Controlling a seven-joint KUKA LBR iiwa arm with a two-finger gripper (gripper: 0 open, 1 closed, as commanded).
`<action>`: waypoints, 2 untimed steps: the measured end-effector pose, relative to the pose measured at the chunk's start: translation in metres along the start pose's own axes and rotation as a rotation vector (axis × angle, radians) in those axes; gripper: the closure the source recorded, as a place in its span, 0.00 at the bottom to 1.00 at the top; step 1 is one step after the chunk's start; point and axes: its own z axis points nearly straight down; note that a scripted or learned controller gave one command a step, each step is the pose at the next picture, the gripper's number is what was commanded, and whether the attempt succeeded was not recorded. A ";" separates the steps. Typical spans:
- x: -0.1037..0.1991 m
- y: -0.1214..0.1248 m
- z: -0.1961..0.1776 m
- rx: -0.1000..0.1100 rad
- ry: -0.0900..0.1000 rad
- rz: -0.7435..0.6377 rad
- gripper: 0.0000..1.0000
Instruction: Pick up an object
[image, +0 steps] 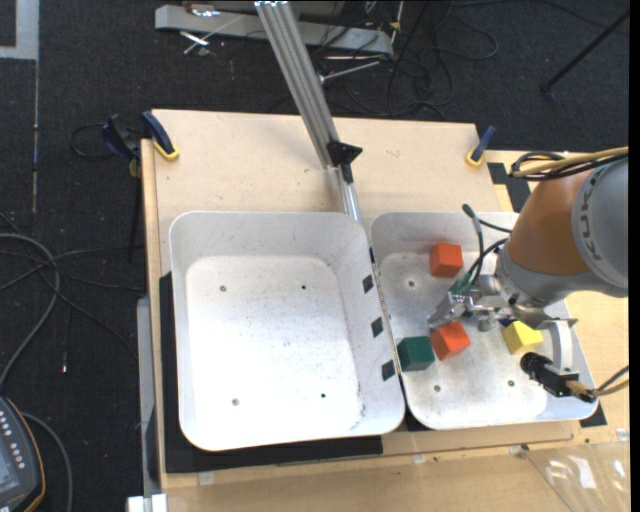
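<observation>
Four blocks (447, 259) in the right bin (480, 405), left bin (190, 300) alongside

Arm (575, 235) cut off by the right edge, base out of frame. Gripper (462, 312) too small and cluttered to tell whether anything sits between its fingers. Yellow block (521, 336) partly hidden under the wrist. Right bin (480, 405) partly covered along its far right rim by the arm. Grey device (15, 465) at bottom left cropped by the frame.
</observation>
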 end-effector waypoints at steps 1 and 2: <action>0.011 0.099 -0.001 -0.010 -0.003 -0.007 0.00; 0.010 0.096 -0.011 -0.006 -0.004 -0.007 1.00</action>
